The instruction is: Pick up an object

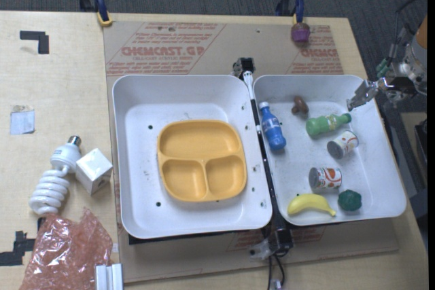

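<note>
My hand (360, 97) hangs over the upper right rim of the right bin (391, 176); I cannot tell how far it is open, and I see nothing in it. Taking that bin as my landmark: the green bottle (327, 123) lies in its upper middle, nearest my hand, with a small brown piece (299, 105) beside it. The blue bottle (272, 127) lies along its left wall. Two cans (343, 144) (325, 178) sit mid-bin, the banana (310, 205) and a green lump (349, 200) at its near edge. Open floor remains along its right wall. Left of it, the other bin (132, 166) holds a yellow tray (202, 160). The desk (41, 98) beyond carries a bulb (54, 181).
</note>
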`<state>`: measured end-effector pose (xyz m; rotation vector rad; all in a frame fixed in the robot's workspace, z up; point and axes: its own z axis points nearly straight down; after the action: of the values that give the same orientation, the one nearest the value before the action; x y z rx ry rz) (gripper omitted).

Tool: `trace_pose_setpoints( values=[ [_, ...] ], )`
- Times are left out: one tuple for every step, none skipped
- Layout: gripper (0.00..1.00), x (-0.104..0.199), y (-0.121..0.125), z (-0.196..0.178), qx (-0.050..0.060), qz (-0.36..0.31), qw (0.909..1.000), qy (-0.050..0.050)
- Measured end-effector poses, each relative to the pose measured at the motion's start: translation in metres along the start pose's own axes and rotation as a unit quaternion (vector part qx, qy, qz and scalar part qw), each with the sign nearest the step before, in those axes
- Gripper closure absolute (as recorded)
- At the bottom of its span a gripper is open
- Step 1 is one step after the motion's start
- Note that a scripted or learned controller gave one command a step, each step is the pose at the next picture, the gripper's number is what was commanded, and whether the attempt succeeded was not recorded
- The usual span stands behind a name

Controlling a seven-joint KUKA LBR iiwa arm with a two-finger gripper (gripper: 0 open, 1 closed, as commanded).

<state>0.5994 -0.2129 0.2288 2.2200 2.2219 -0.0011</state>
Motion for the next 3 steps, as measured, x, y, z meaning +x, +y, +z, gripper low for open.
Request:
trace_pose_setpoints(
  values=[
    [0.00,0.009,-0.017,0.136,0.000,0.001,1.0000,0.000],
    [1.00,0.009,-0.016,0.126,-0.001,0.001,1.0000,0.000],
    [0.00,0.009,-0.016,0.126,-0.001,0.001,1.0000,0.000]
  ],
)
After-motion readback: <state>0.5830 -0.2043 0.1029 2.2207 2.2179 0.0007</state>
